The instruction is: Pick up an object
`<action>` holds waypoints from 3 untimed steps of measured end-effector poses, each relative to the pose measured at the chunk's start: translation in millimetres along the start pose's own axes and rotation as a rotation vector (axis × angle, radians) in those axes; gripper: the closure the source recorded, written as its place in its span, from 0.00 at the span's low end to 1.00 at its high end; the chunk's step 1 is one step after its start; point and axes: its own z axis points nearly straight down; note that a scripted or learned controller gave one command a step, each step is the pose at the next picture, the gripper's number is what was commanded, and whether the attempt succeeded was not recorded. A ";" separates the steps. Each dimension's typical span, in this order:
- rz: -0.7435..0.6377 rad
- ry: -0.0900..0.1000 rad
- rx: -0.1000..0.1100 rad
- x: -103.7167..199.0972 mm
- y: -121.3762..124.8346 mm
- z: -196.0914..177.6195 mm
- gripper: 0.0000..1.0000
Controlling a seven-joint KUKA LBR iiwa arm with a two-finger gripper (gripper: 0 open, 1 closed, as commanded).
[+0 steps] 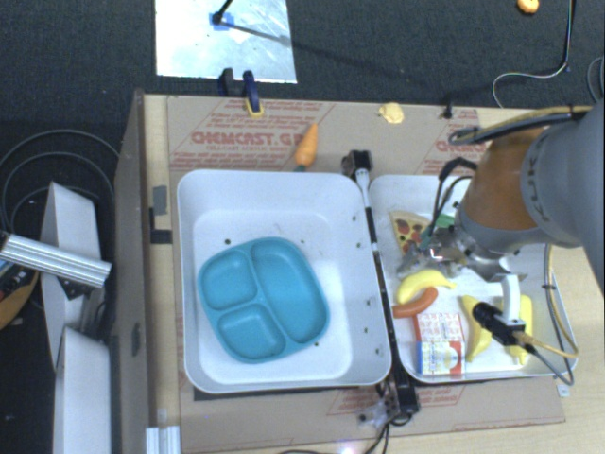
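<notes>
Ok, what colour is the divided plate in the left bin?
Light blue; the divided plate shows clearly in the camera view.

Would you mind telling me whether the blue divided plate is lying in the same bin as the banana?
No. The blue divided plate lies in the left bin, while the banana lies in the right bin by the arm.

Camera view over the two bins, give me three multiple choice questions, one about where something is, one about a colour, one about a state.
1. Where does the divided plate lie?
A. left bin
B. right bin
C. on the cardboard outside the bins

2. What colour is that plate?
A. red
B. blue
C. yellow

3. How does the slice of pizza rest?
A. lifted clear of the bin
B. flat on the right bin's floor
C. on top of the plate

Key: 1 A, it fills the left bin. 2 B, it is light blue. 3 B, it lies flat in the right bin, beside the arm.
</notes>
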 end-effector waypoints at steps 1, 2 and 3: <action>-0.006 -0.003 -0.015 -9.7 52.8 -2.0 0.00; -0.008 -0.002 -0.015 6.3 101.3 -2.7 0.00; -0.002 -0.003 -0.009 8.6 83.1 -1.6 0.00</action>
